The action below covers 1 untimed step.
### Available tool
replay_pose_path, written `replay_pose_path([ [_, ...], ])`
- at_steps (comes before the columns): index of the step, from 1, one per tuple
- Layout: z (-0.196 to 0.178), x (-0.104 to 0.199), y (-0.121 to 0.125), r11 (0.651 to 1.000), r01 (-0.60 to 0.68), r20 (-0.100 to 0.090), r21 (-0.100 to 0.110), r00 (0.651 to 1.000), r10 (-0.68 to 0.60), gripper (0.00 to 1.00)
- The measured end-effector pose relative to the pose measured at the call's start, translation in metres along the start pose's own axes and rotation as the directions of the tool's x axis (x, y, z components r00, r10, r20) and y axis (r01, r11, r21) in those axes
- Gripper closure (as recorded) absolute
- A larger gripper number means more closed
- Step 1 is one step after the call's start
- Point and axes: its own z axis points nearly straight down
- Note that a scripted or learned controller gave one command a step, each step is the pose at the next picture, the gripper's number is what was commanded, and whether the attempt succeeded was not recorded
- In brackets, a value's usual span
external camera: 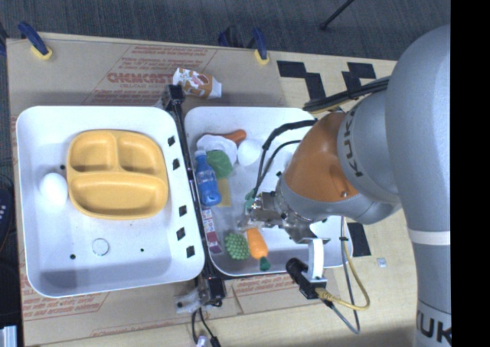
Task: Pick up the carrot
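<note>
- Two white bins sit side by side under me; the left bin (31, 207) carries a yellow divided tray (117, 172) and a white egg-like ball (53, 188), and the right bin (230, 116) holds the jumble I am working in.
- The carrot (256, 243) lies near the front wall of the right bin, orange, tilted, with a green strawberry-like toy (236, 246) touching its left side and a small green piece (264, 263) just below it.
- The gripper (256, 219) hangs right above the carrot's upper end, under the orange band of the wrist (325, 165). I cannot tell how the pincer stands, because the wrist body hides it.
- I judge the step as the approach to the grasp: the carrot rests on the bin floor and nothing shows it lifted.
- The next move calls for a descent lined up across the carrot's narrow width, clear of the green toy, before closing.
- The blue bottle (206, 179) and the green leafy toy (220, 163) lie further back, well apart from the target.
</note>
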Motion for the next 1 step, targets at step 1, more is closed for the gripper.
replay_pose_path([
  [1,-0.1139,0.0309,0.0206,0.997,-0.077,0.000,-0.005,0.997,0.077,1.00],
])
